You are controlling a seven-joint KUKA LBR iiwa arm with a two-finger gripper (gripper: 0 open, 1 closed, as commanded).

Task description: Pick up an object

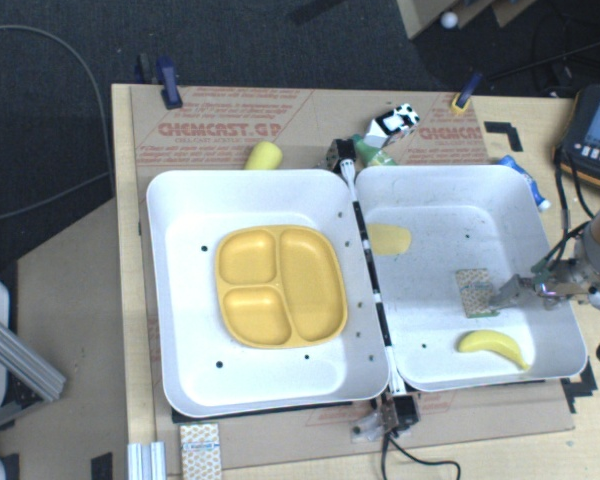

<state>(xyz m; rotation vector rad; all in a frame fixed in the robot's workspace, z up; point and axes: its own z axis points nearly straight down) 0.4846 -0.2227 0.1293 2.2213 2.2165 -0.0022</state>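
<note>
Camera view, left to right relative to claw (502, 292): far left, yellow divided plate (280, 285) in left bin (175, 268), well apart, irrelevant. Nearer, up-left, flat yellowish piece (388, 238) on right bin (430, 193) floor. Just left of tip, touching or nearly so, small patterned card (475, 292), lying flat. Below and slightly left, banana (492, 345), long axis roughly left-right, curving down at right end; likeliest pick. Claw state: cannot tell, too small and blurred; nothing visibly held. Path down to banana clear; bin's near wall close behind it, card beside could get nudged.
</note>
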